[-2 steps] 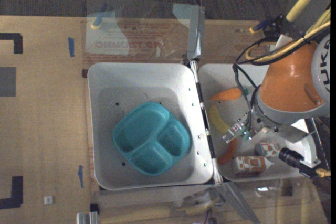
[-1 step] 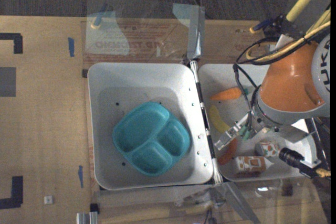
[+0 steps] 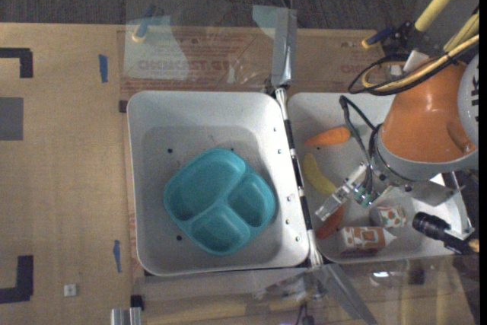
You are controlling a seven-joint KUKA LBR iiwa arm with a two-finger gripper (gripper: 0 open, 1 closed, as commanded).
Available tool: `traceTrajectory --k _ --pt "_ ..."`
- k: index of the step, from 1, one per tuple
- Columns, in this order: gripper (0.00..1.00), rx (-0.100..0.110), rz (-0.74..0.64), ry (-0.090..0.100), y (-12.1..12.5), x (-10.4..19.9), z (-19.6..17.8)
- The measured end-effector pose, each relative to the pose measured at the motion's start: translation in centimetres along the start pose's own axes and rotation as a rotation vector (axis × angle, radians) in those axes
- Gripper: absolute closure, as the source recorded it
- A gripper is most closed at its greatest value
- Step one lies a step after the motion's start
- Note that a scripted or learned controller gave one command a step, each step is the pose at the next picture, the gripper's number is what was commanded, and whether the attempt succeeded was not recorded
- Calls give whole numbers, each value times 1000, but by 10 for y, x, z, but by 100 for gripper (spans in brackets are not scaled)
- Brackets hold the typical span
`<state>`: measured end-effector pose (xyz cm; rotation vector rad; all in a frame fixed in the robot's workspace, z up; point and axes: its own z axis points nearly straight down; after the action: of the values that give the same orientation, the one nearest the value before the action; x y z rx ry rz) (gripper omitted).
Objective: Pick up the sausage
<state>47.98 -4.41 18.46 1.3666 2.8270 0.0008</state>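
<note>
While the grey arm (image 3: 426,125) with its orange band reaches in from the right, its end effector (image 3: 332,208) hangs low over the right bin (image 3: 304,114), near that bin's left wall. Whether it is spread or pressed together I cannot tell, since the tip is small and blurred. Just below the tip lies a reddish-brown piece, probably the sausage (image 3: 329,227), partly hidden by the tool, so contact cannot be judged. A yellow banana-like item (image 3: 317,176) lies beside it along the left wall, and an orange carrot (image 3: 329,137) sits farther back. A small printed box (image 3: 361,238) and a white cube (image 3: 390,215) rest near the front. Over in the left bin (image 3: 152,118) sits a teal divided plate (image 3: 219,200). Both bins stand on the brown worktop (image 3: 61,164).
</note>
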Motion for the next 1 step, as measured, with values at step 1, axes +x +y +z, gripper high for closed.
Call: traceTrajectory --k 1 --pt "0 0 -227 1 2 2 0"
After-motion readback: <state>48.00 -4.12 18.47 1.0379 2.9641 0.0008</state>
